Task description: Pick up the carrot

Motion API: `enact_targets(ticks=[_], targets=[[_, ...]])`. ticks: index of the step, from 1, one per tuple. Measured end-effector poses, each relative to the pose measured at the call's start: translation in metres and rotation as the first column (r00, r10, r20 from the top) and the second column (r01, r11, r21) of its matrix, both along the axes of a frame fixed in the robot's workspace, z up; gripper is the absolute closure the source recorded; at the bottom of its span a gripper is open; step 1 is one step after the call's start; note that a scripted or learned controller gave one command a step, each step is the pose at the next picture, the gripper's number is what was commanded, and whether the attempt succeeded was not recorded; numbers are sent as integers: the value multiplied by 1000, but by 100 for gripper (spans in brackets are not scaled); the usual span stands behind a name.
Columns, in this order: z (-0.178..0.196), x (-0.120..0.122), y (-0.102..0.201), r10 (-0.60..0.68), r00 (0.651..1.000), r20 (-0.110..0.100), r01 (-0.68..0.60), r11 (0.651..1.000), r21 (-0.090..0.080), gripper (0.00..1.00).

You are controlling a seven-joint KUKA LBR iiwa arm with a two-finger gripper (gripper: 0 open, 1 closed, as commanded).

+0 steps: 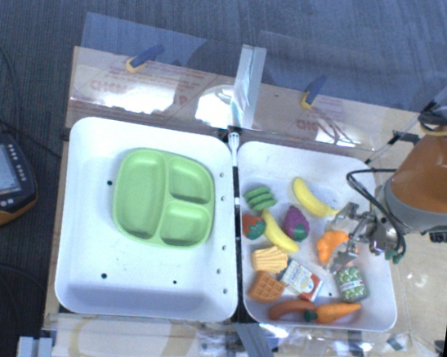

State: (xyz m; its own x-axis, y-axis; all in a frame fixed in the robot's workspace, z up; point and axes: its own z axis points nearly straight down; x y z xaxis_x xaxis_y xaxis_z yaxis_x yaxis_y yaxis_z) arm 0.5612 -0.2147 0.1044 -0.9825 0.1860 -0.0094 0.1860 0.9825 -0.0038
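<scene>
Bins: two white ones, left bin (77,277) and right bin (383,307).
Green plates: one (164,198), three compartments, in the left bin.
Bananas: two, far (311,197) and middle (279,233).
Carrots: one (335,312), near edge.
Waffles: one (267,288).
Pea packets: one (350,282).
</scene>
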Motion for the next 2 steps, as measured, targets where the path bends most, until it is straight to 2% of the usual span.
enact_targets(ticks=[1, 2], targets=[[-12, 74, 5, -272, 962, 9, 272, 962, 5, 100], [74, 64, 43, -417, 909, 2, 417, 909, 7, 100]])
